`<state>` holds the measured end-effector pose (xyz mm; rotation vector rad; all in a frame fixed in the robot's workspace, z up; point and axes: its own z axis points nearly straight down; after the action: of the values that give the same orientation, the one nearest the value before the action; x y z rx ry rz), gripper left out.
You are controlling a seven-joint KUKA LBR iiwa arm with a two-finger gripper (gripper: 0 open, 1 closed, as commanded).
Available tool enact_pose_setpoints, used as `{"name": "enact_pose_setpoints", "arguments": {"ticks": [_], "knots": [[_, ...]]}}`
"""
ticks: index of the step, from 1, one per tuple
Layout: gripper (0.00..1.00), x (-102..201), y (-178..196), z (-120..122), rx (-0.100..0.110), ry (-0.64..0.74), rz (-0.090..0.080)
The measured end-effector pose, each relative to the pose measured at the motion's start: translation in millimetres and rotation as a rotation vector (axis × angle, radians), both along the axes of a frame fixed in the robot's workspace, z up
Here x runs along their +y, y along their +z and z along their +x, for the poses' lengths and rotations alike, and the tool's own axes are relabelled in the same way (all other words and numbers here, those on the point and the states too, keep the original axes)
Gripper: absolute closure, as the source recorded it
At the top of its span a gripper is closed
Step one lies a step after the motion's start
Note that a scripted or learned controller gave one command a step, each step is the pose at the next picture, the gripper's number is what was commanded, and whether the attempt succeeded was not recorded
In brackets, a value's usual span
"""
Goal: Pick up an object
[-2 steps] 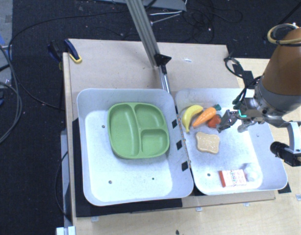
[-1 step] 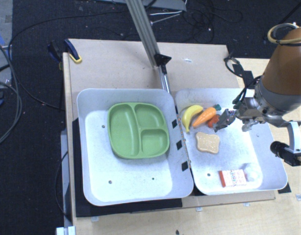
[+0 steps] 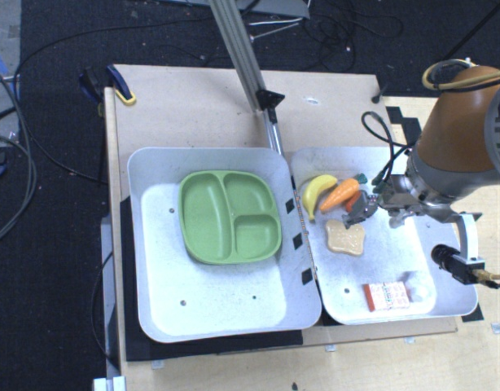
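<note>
The arm (image 3: 458, 137) reaches in from the right over the right bin (image 3: 433, 296), and its gripper (image 3: 362, 208) hangs low at the bin's far left part, just right of a cluster of toy food. The gripper is small and dark here, and I cannot tell how far its fingers are spread or whether anything sits between them. Nearest to it is an orange carrot (image 3: 341, 193), its long axis running slantwise from near-left to far-right, the far-right end pointing toward the gripper and lying touching or almost touching it. Just left of the carrot lies a yellow banana (image 3: 317, 192), curved, its long axis running roughly near to far, with one tip close to the bin's left wall. On the near side of the gripper a tan slice of bread (image 3: 346, 239) lies flat on the bin floor, just beside the gripper's tip. Well apart, toward the near right of the same bin, a small red-and-white box (image 3: 387, 296) lies flat with its long axis left to right. The left bin (image 3: 152, 292) holds a green divided plate (image 3: 230, 217), flat, in its far half, well apart from the gripper. A grey metal pole (image 3: 238, 43) slants down from the far side to the gap between the two bins.
</note>
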<state>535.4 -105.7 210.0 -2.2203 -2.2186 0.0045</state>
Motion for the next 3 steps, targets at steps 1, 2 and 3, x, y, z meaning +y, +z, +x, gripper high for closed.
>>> {"name": "enact_pose_setpoints", "arguments": {"ticks": [1,2,3], "knots": [[0.0,-6,-62,2,0.002,-0.001,0.001],[0.0,-5,-116,1,0.001,0.0,0.001],[1.0,-6,-102,2,-0.003,-0.001,0.0]]}}
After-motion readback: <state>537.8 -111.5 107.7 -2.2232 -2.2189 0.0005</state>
